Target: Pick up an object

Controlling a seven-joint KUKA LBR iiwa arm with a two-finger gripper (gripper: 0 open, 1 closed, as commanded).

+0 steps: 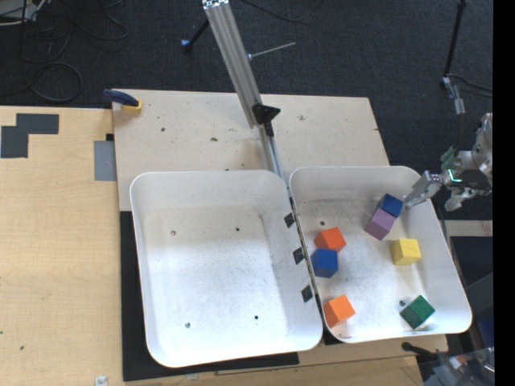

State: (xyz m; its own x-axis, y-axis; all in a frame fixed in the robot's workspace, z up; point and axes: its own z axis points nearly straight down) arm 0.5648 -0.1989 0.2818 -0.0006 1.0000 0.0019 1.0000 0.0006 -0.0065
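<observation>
Two shallow white bins sit side by side on a wooden bench, seen from above at a slant. The right bin [451,252] holds seven small blocks, all roughly cube-shaped, so none has a clear long axis. A blue block [391,206] lies at the far right, touching a purple block [380,223] just left and nearer, both turned slightly off the bin walls. Nearer lie a yellow block [405,251] and a green block [418,311]. Toward the bin's left are an orange block [330,239], a second blue block [324,262] touching it, and another orange block [339,309]. The gripper [422,188] hangs over the far right rim, just right of the first blue block; it looks blurred, and I cannot tell whether its fingers are apart. The left bin [145,215] lies beside.
</observation>
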